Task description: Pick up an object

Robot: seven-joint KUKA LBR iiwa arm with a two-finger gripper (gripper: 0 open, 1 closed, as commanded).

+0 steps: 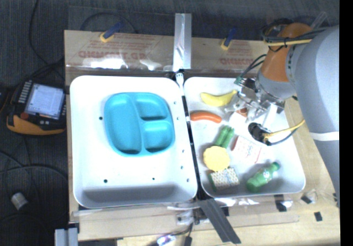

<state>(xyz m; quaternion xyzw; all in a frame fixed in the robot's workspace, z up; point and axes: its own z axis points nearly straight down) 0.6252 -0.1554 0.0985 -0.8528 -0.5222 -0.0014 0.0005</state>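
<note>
- My gripper [242, 104] hangs over the upper part of the right bin [292, 184], right of frame centre — whether my jaws are spread or pressed together I cannot tell.
- The nearest object is the banana [218, 97], just left of me in the bin's upper left, with the orange sausage [205, 117] below it.
- I judge the banana a light, stiff, smooth plastic toy — it may slip, so I would pinch across its thick middle.
- Its long axis runs roughly left-right, the right tip tilted up toward me.
</note>
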